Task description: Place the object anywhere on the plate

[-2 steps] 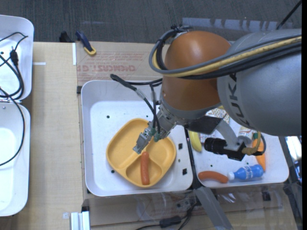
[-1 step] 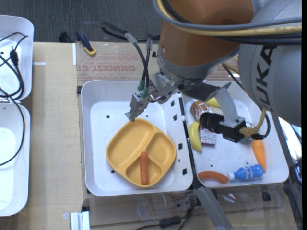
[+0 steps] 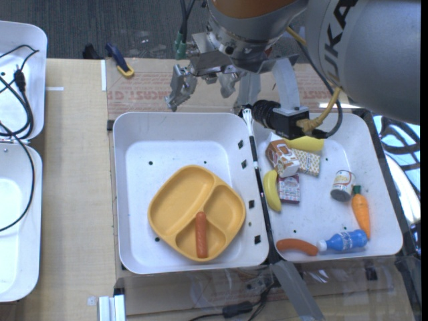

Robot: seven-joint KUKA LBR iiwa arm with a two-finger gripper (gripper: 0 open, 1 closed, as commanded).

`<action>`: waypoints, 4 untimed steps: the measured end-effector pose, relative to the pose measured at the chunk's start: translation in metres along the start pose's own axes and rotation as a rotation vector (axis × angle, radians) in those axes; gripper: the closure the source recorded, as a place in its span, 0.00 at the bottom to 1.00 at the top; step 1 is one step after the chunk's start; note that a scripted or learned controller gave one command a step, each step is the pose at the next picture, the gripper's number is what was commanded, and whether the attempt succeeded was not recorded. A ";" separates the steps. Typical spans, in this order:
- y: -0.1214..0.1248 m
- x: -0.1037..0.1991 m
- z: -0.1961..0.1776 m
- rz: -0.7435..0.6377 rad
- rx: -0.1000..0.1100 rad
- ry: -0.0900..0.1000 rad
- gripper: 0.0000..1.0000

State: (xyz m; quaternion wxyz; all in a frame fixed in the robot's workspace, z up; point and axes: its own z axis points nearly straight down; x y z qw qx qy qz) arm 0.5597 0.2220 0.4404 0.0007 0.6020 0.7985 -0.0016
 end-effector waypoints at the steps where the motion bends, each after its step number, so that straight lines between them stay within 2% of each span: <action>1: 0.000 0.000 0.000 0.001 0.001 0.000 0.00; 2: 0.000 0.000 0.000 0.001 0.001 0.000 0.00; 3: -0.016 -0.021 0.079 -0.045 0.002 0.000 0.00; 4: 0.043 -0.020 0.025 0.124 0.001 0.000 0.00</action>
